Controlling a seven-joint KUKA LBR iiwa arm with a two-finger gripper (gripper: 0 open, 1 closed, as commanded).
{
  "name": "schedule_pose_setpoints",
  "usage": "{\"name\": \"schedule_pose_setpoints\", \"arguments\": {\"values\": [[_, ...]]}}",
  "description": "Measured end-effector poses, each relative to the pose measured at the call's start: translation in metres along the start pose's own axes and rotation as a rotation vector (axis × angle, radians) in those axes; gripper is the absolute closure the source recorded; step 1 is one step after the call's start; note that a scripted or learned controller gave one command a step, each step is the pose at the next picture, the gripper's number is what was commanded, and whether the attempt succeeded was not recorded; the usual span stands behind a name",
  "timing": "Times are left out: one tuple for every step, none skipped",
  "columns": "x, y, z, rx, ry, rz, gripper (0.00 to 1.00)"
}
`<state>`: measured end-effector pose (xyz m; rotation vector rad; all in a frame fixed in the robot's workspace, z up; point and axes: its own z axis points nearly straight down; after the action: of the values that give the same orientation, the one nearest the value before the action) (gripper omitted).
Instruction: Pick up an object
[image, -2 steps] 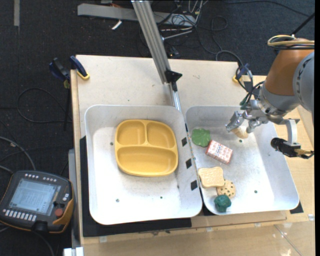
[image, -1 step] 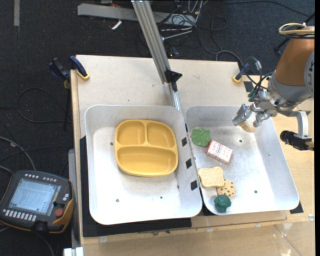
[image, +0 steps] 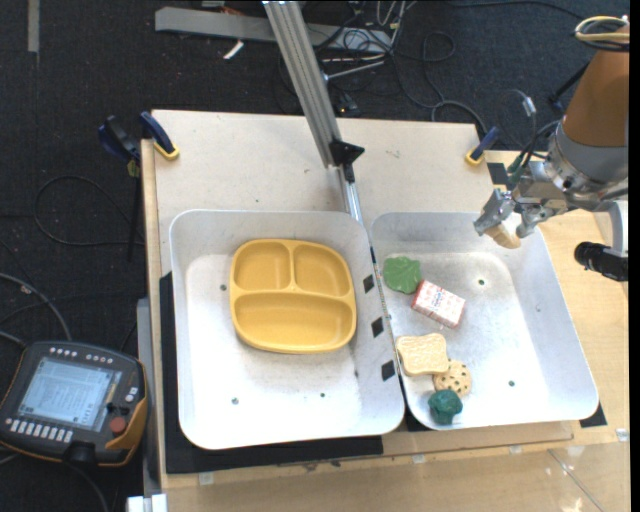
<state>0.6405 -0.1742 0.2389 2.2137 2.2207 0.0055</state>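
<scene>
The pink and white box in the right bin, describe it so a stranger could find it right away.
Look in the right white bin, the one without the yellow tray. Near its left side, the small box lies between the green leaf-like piece and the toast slice. It alone is pink and white with square corners.

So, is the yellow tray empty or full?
Empty. All three compartments of the tray show bare yellow; it lies flat in the left bin.

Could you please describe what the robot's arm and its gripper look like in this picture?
The arm enters from the right: a rounded orange-brown band sits above a grey wrist section. Thin cables loop around the wrist. The gripper is a compact metallic grey assembly with light-coloured tips.
</scene>
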Motion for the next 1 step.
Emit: {"name": "schedule_pose_setpoints", "arguments": {"values": [[0.0512, -0.0099, 0.006, 0.008, 0.003, -0.004, 1.0]]}}
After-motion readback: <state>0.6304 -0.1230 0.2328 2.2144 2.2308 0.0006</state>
